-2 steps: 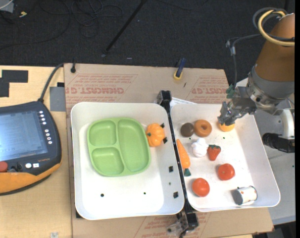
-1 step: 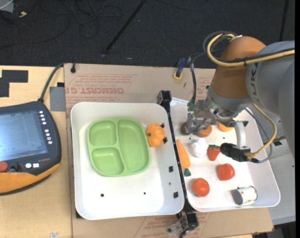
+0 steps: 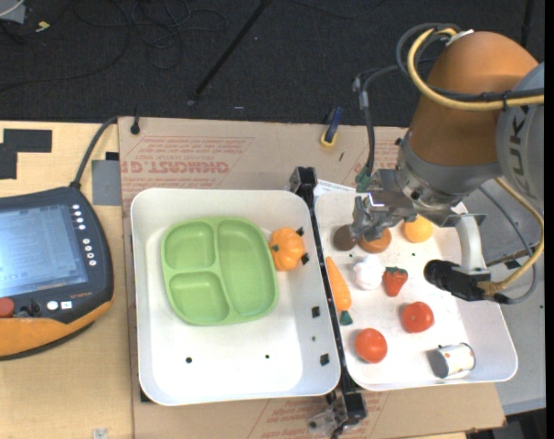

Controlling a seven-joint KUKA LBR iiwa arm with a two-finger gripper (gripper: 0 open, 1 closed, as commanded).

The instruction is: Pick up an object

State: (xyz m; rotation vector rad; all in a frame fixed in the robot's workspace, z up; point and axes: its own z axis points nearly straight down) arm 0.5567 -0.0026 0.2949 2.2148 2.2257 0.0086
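Cardboard-topped bench (image 3: pixel 213 158), dark cabled floor (image 3: pixel 167 35)

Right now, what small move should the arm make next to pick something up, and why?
Probably a short, straight descent. The end effector hangs at the top of the right bin, directly above a small brown and orange object beside a brown one. Nothing is visibly held yet, so lowering onto that object seems the shortest way; the strawberry and tomatoes lie farther off.
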